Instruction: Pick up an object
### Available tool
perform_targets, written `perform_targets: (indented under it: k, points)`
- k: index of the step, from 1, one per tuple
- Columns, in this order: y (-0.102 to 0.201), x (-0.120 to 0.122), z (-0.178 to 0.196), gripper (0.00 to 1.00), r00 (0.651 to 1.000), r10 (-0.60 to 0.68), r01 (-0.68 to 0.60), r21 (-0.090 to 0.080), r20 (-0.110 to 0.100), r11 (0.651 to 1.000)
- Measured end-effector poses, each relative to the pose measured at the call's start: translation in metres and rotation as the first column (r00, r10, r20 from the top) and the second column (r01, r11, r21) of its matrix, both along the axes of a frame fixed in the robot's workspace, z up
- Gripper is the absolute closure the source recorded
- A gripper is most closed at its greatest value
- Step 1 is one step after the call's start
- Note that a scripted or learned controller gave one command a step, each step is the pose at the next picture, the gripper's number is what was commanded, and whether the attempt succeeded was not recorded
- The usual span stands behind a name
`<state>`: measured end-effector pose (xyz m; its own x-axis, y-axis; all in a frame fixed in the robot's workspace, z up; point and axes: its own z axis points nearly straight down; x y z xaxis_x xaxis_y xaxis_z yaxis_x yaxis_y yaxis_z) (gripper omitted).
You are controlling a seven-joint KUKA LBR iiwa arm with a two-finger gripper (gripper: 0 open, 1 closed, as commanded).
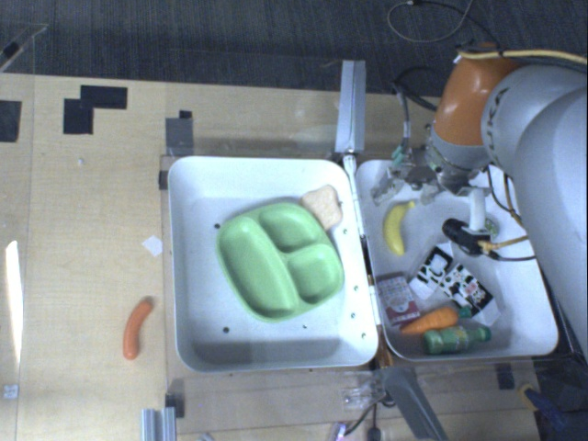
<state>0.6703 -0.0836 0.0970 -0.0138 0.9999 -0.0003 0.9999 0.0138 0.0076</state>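
The hand (401,178) hovers, apparently just above the banana (395,229).

A yellow banana (395,228) lies lengthwise near the top of the right bin (542,338), with an orange carrot (430,321) and a green can (456,339) lower down.

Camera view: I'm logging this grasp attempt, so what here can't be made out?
- Claw: small and cluttered with cables beside the wrist; its opening can't be judged.
- Right bin: the grey arm covers its far right corner and wall.
- Black-and-white patterned item: print too blurred to read.
- Green can: label too small to read.
- Bread piece: lies against the green tray; whether it rests on the rim is unclear.
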Motion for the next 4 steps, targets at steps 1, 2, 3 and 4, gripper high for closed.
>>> perform_targets:
  k: [1, 2, 3, 4]
  points:
    - [0.000, 0.000, 0.000, 0.00, 1.000, 0.000, 0.000, 0.000, 0.000, 1.000]
    - [-0.014, -0.052, -0.008, 0.00, 1.000, -0.004, 0.004, -0.001, 0.002, 1.000]
    - [0.025, -0.045, 0.090, 0.00, 0.997, -0.079, 0.079, 0.001, 0.000, 0.997]
    - [0.095, -0.028, 0.089, 0.00, 0.881, -0.474, 0.474, 0.003, -0.004, 0.881]
